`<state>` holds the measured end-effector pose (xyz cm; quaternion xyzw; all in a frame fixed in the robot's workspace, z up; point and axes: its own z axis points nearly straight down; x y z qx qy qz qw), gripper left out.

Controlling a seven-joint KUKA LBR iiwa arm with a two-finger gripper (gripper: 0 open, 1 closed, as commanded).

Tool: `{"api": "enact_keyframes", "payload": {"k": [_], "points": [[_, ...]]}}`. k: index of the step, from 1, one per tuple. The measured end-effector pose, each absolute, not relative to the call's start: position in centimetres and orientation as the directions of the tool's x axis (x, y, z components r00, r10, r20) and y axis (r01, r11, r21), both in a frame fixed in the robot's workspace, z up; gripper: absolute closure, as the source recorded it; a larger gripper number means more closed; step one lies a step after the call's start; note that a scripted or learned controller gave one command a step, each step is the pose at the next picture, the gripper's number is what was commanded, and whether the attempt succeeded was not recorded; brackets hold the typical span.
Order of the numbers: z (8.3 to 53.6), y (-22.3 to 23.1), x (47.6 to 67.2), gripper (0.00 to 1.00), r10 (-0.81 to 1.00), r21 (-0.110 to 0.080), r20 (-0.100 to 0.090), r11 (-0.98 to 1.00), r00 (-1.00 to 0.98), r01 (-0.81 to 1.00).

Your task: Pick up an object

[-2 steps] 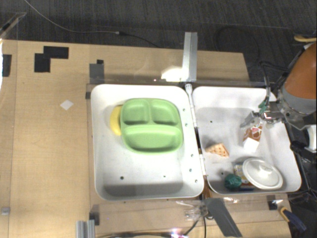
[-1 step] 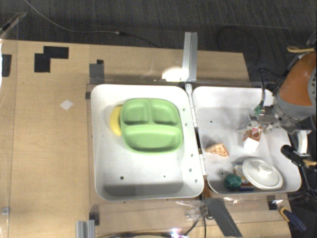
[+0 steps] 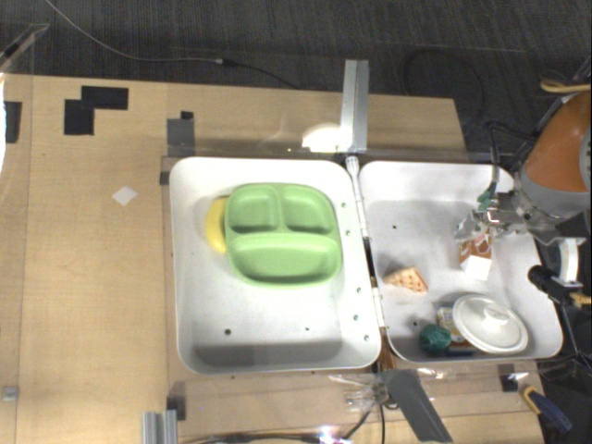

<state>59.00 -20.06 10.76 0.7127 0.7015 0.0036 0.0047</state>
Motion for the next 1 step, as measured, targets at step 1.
{"api": "enact_keyframes", "payload": {"k": [1], "points": [[21.69, -14.9, 56.7, 1.0, 0.974, 0.005, 0.001, -0.225, 0.225, 0.974]]}}
